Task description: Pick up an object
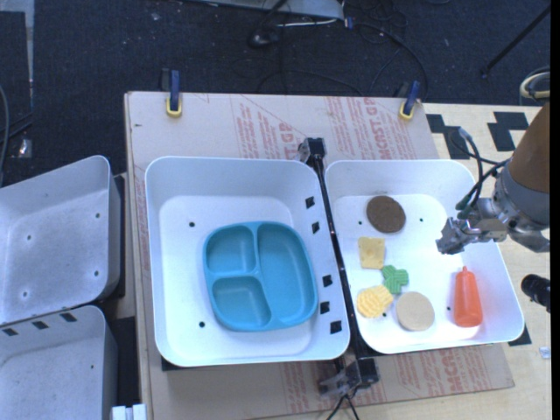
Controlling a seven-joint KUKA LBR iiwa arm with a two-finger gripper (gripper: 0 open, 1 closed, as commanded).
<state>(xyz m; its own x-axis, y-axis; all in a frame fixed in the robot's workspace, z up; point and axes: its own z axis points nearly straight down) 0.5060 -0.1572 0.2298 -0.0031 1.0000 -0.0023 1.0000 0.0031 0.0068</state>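
Nothing has been lifted yet, as far as this view shows: the dark metal two-finger gripper [452, 237] hangs over the right-hand side of the shallow white right bin [411, 175], and every candidate object lies flat on the bin floor. Whether it is spread or pressed together cannot be told from here; no object sits in it. Nearest, just below and a little toward the arm's side, is the orange bottle-shaped toy [466, 297], lying lengthwise, apart from the gripper. Further away from the arm lie the round dark brown cookie [385, 213], the pale yellow square cracker [372, 252], the small green leafy piece [395, 278], the yellow ridged waffle chip [374, 302] and the round tan disc [415, 311]. The blue three-compartment plastic tray [259, 275] sits in the left bin, well apart. What remains, by my reading, is the whole pick: choosing a target, descending, closing, lifting.
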